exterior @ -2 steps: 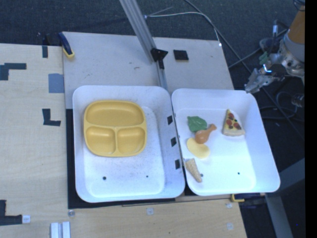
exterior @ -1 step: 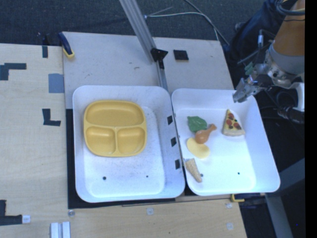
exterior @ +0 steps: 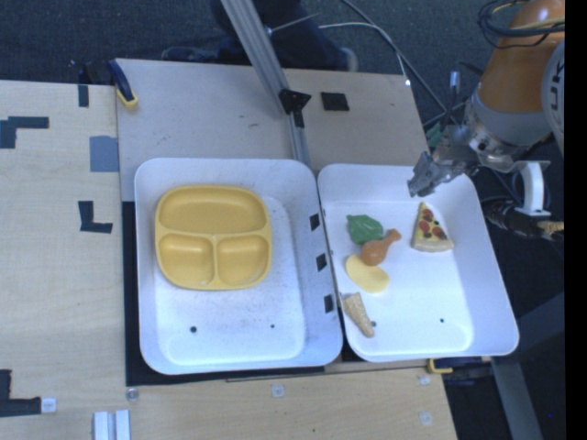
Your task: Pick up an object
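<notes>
Yellow plastic three-compartment tray (exterior: pixel 214 236) lies in the left shallow white bin (exterior: pixel 156 337), well apart from the arm and an unlikely target from here. Moving right, the other shallow white bin (exterior: pixel 477 319) holds the toy food in a loose cluster: a green leafy piece (exterior: pixel 363 226) touching a tan drumstick-shaped piece (exterior: pixel 379 247), a pale yellow oval piece (exterior: pixel 368 274) just below them, and a beige ridged wedge (exterior: pixel 359 314) close to the bin's left wall. A toy pizza slice with red spots (exterior: pixel 430 228) sits apart from the cluster, nearer the arm. Further right, the dark two-finger gripper (exterior: pixel 427 175) hangs over the bin's upper rim, just above the slice; whether its fingers are spread or closed I cannot tell (too dark and blurred), and nothing is visible between them. Risks, judged from this layout: the slice is flat, so a descent slightly off could skid off it or close on nothing; going for the leaf and drumstick could nudge one while gripping the other; the wedge by the wall leaves little finger room.
</notes>
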